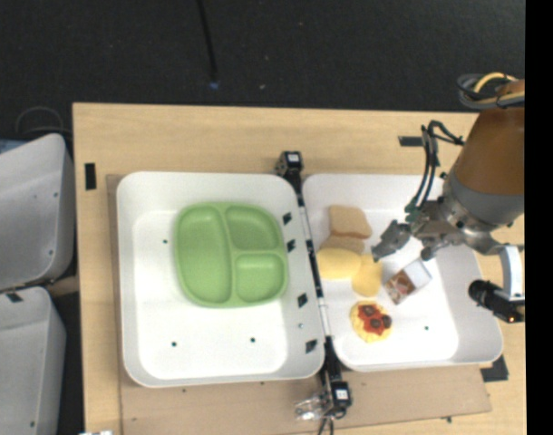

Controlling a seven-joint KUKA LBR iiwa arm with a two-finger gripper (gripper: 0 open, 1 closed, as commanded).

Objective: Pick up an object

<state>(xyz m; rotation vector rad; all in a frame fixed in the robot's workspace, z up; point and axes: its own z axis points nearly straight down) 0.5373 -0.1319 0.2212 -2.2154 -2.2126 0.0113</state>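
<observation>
My gripper (399, 254) hangs over the right bin (440, 343), at the end of the grey arm with the orange band (494, 152). Just below and touching it in the view lies a small brown and white object (403, 284). Left of the gripper are a tan slice of bread (348, 221), a pale yellow lump (339, 263) and a smaller yellow piece (366, 280). A small round yellow item with red spots (372, 321) lies nearer the front. The arm hides part of the bin's right side.
The left bin (150, 352) holds a green divided plate (229, 254). A black-clipped divider (305, 261) runs where the bins meet. The wooden bench (95, 134) surrounds both bins, and grey bags (23, 216) lie at the far left.
</observation>
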